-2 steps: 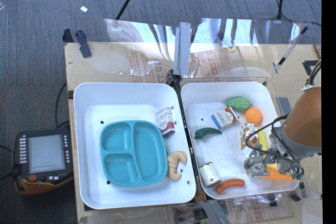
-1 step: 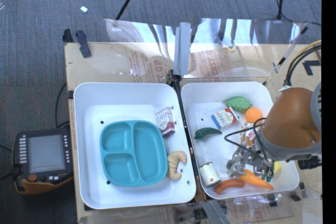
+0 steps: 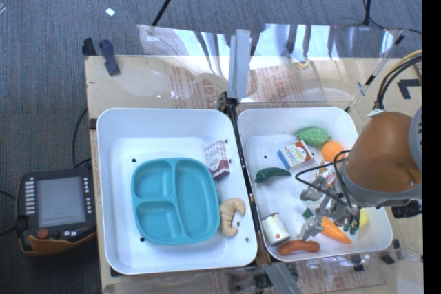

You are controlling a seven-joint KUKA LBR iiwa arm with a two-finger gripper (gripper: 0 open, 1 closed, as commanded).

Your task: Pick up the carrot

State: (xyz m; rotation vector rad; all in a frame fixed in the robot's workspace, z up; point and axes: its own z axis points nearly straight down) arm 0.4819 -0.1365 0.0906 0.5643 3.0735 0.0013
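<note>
Left of worktop (image 3: 96, 82): pendant (image 3: 56, 208) on floor, out of the way.
Left bin (image 3: 110, 148): teal tray (image 3: 176, 201) w/ 3 compartments, center. Small carton (image 3: 218, 158) touching its upper right rim, croissant (image 3: 232, 215) at its lower right. None needed for task.
Right bin (image 3: 275, 119): green pepper (image 3: 271, 175), can (image 3: 276, 228) and sausage (image 3: 299, 247) near front; juice box (image 3: 295, 154), green veg (image 3: 313, 134), orange (image 3: 333, 151) toward back.
Carrot (image 3: 336, 232) lies flat at front right, tip pointing right, just above sausage end.
Pincer (image 3: 322, 217) low over carrot's left end, prob lining up a grab. Open or closed: cannot tell; carrot not seen gripped.
</note>
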